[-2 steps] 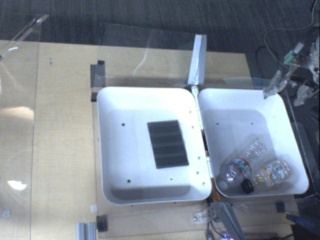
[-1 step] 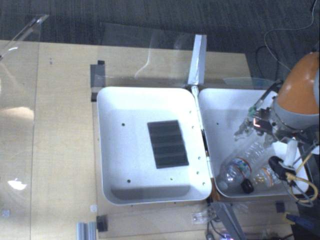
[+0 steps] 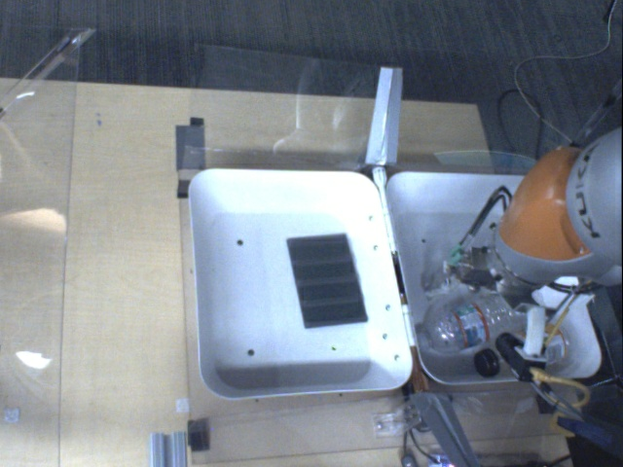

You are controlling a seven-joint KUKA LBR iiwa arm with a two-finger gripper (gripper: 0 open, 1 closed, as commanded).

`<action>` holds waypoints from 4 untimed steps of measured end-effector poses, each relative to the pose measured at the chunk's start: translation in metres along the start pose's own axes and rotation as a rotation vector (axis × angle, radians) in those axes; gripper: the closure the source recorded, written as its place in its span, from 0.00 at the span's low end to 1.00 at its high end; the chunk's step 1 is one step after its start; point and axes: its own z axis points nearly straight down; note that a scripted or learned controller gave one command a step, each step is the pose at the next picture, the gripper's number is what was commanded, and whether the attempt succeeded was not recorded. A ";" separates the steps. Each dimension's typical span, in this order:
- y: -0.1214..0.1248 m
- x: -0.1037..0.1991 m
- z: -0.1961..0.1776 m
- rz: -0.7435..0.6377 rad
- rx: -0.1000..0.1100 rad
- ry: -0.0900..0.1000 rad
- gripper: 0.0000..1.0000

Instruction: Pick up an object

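Pale wooden bench (image 3: 107, 261), two white bins. Left bin (image 3: 219, 261): flat black ribbed pad (image 3: 326, 280), lying alone. Right bin (image 3: 428, 212): clear plastic bottle (image 3: 465, 324) on its side, label crumpled, gripper (image 3: 467, 266) just above. Finger state: cannot tell. Likely approach step; next, descent squarely over the bottle.

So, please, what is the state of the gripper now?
Gripper: low in the right bin above a clear plastic bottle; its state cannot be told.
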 end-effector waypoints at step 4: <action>0.034 -0.023 0.013 -0.138 0.002 -0.001 0.00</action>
